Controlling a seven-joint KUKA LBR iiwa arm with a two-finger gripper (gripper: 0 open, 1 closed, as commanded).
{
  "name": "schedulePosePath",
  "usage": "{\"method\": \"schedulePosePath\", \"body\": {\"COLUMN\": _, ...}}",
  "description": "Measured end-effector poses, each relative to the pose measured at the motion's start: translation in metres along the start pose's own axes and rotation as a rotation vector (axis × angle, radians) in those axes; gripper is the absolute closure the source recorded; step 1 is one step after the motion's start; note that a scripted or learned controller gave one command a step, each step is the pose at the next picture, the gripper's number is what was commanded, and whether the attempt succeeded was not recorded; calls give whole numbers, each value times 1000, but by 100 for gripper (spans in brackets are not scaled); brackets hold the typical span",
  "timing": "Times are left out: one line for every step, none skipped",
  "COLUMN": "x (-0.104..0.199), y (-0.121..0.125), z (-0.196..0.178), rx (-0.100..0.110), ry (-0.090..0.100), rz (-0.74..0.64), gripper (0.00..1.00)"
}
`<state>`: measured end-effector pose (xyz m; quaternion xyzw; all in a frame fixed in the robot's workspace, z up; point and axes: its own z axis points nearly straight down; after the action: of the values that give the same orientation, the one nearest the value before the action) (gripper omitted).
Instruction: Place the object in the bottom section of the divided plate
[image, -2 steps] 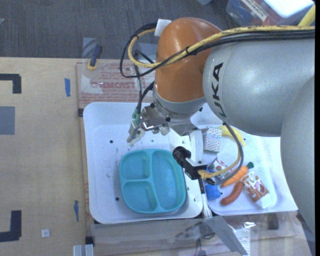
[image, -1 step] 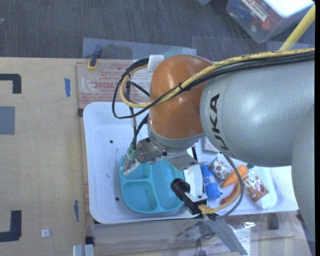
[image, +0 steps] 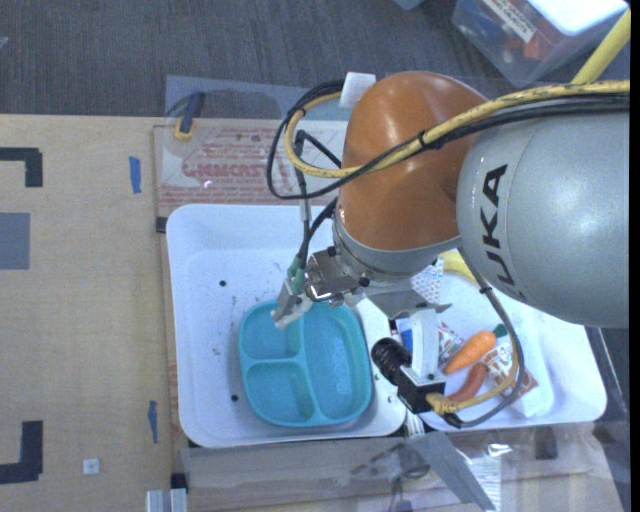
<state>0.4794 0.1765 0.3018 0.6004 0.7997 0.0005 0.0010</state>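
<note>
Hand: I see my hand (image: 291, 308) low over the upper rim of the turquoise plastic divided plate (image: 305, 372); whether it is open, closed or carrying anything I cannot tell, the tips are too small and blurred.
Object: I judge the likeliest candidate is the orange carrot-shaped toy (image: 470, 351), lying in the right-hand shallow white bin (image: 575, 390) among packets, well apart from the plate.
Handling: it looks light, stiff and smooth, probably slick plastic; I would pinch it across the thick middle, not the tapered end.
Plate: rigid, glossy, rounded corners, three moulded compartments, one wide section toward the frame's bottom; it lies flat in the left-hand shallow white bin (image: 200, 300).
Bins: matte white with speckled floors, on a pale wooden worktop (image: 80, 300).
</note>
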Motion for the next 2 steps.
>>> {"method": "schedulePosePath", "body": {"x": 15, "y": 59, "z": 69, "rx": 4, "ry": 0, "rz": 78, "gripper": 0}}
{"method": "schedulePosePath", "body": {"x": -78, "y": 35, "z": 54, "rx": 5, "ry": 1, "rz": -34, "gripper": 0}}
